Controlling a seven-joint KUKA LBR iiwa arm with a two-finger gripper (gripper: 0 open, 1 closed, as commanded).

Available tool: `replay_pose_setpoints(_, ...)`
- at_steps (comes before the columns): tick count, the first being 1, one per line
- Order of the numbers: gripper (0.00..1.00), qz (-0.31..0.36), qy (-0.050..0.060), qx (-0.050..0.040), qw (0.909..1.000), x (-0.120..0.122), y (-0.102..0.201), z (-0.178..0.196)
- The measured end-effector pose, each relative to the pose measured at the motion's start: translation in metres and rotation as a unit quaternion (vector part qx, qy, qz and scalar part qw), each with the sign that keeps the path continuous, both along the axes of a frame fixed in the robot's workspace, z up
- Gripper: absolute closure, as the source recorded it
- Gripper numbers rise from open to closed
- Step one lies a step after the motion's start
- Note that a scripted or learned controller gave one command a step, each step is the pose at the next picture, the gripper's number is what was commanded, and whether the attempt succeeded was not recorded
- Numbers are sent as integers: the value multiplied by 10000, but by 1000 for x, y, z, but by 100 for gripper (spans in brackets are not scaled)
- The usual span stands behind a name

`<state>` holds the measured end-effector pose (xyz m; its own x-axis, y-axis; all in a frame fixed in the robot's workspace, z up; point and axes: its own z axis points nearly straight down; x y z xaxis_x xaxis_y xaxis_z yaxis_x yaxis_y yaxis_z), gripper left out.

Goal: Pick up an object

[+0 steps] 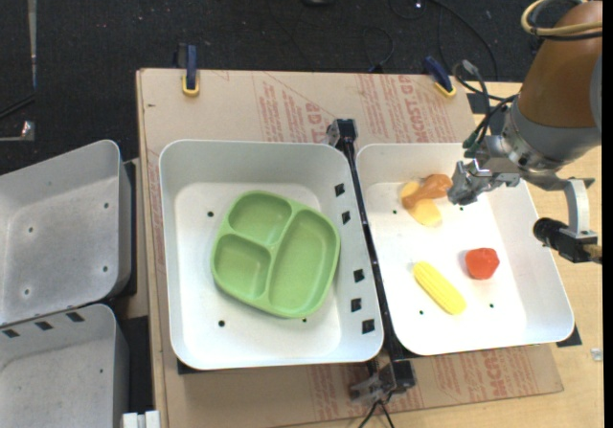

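Gripper (466, 184) low in right bin (536, 321), just beside the orange-yellow object (424, 198); can't tell finger state. Yellow corn (439, 287) and red piece (482, 263) lie nearer the front. Green plate (276, 254) in left bin (192, 321).

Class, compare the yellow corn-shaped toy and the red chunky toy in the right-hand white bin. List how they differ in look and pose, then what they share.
The yellow corn-shaped toy is long and slim; the red chunky toy is short and blocky. The corn-shaped toy lies slantwise across the bin floor; the red toy shows no clear long axis. The corn-shaped toy sits nearer the bin's front edge; the red toy sits further right. Both rest in the right-hand white bin, apart from each other and from the end effector.
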<state>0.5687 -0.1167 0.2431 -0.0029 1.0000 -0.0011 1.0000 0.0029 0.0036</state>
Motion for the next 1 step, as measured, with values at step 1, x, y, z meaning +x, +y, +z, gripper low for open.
replay_pose_setpoints(1,100,26,8,11,10000,3,55,6)
